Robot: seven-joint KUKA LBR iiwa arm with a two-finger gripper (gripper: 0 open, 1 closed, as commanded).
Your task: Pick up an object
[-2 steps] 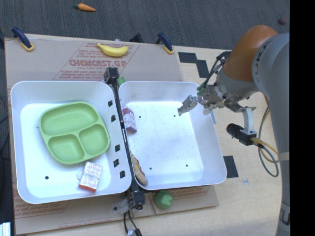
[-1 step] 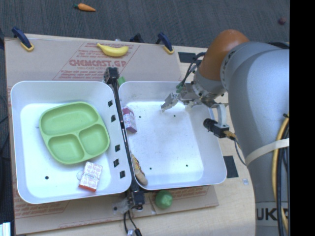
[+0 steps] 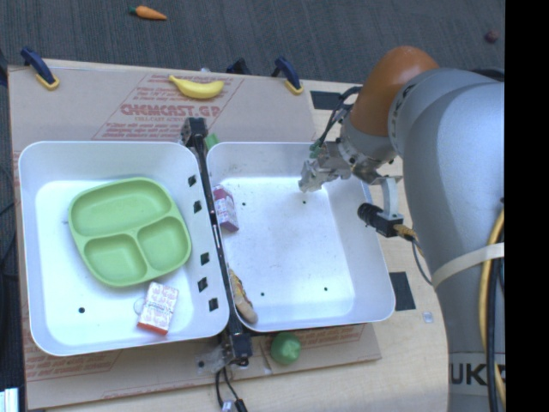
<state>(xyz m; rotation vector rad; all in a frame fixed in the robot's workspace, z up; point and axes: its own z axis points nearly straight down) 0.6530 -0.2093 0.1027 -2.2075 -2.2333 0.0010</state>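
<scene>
My gripper (image 3: 310, 178) hangs over the far right part of the right bin (image 3: 343, 256), its tip close to the bin's back wall. Nothing shows between its fingers. A small pink and white packet (image 3: 225, 208) lies at the right bin's left edge. A tan, elongated item (image 3: 241, 299) rests in that bin's near left corner. In the left bin (image 3: 43, 230) sits a green divided plate (image 3: 129, 230), and a red and white carton (image 3: 158, 307) lies near its front.
A yellow banana (image 3: 197, 85) lies on the cardboard behind the bins. A green ball (image 3: 286, 348) sits in front of the right bin. An orange carrot (image 3: 149, 12) lies on the floor far back. Blue clamps (image 3: 39, 65) hold the board's back edge.
</scene>
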